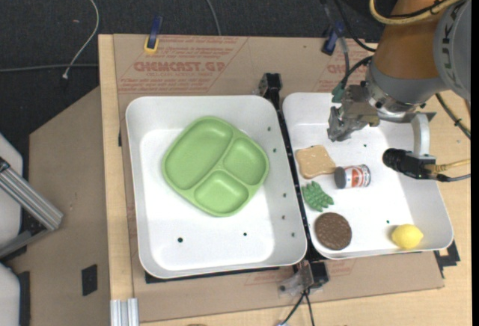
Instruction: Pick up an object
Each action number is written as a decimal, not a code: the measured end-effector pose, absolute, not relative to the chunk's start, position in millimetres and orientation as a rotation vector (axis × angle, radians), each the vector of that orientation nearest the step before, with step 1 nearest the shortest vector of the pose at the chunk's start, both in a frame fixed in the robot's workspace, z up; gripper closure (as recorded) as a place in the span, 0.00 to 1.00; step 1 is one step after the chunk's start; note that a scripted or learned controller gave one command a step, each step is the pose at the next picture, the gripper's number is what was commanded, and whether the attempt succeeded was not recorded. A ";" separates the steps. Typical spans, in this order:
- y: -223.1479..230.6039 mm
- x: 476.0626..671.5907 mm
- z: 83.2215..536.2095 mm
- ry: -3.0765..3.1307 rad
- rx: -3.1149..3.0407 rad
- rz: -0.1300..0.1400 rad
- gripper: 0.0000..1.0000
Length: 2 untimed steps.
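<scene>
- A brown disc (332, 230) and a lemon (406, 236) lie nearest, both by the near edge of the right bin (389, 201) and well apart from each other.
- The tool (343, 126) hangs over the far left part of that bin. I cannot tell whether it is apart or together, and nothing shows in it.
- The toast (314, 161) lies flat just on the near side of the tool and is the closest thing to it.
- Right of the toast a can (353, 177) lies on its side, and a green leaf (318, 197) sits nearer still.
- The left bin (138, 167) holds a green plate (215, 165), well apart from the tool.
- This looks like the approach step, with nothing picked up yet.
- The next move likely calls for a small shift nearward over the toast or can, then a descent and a close. The flat toast offers little to pinch, and the can may roll.
</scene>
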<state>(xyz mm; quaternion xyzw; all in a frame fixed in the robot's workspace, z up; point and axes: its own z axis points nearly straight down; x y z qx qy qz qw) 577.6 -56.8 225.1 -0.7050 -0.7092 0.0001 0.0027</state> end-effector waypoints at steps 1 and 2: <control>1.4 573.2 228.9 -2.225 -2.212 -0.001 1.00; 56.0 556.9 238.0 -2.225 -2.212 0.000 1.00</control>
